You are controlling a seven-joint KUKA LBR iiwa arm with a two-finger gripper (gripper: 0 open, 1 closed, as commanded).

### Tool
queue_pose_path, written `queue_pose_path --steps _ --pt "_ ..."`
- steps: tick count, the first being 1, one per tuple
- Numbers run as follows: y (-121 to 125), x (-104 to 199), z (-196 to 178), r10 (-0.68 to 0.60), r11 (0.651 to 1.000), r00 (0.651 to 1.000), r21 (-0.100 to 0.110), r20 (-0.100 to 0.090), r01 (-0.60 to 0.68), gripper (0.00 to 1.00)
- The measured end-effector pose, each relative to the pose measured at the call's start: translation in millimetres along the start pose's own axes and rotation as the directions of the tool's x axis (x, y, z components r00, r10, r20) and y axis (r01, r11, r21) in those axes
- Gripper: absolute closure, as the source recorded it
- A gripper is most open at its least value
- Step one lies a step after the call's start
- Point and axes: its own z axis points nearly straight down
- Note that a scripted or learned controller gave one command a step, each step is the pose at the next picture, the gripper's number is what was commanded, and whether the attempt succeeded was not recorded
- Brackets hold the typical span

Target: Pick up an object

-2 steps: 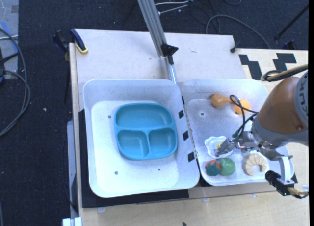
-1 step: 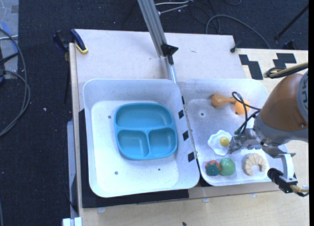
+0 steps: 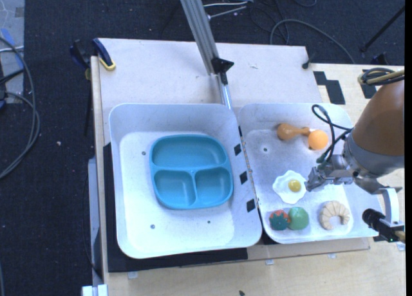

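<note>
From my seat I lose the arm [image 3: 385, 135] off the frame's right edge, its bulk covers part of the right bin [image 3: 257, 159], the gripper [image 3: 317, 179] beside the fried egg [image 3: 290, 186] is too small and dark to read, and the green and red piece [image 3: 289, 219] stays unidentifiable.

Bright, even overhead light, white bins [image 3: 129, 179] near overexposed with a cool bluish cast, soft short shadows under the blue divided tray [image 3: 191, 171], dark floor lost in murk, overall mild softness, low resolution.
</note>
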Motion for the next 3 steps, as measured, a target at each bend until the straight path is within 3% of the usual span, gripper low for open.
queue_pose_path --steps 2,3 --pt "-2 1 -80 0.0 1.0 1.0 0.0 0.001 0.0 1.0" --pt "-1 50 -73 -0.004 1.0 1.0 0.005 -0.002 0.004 1.0"
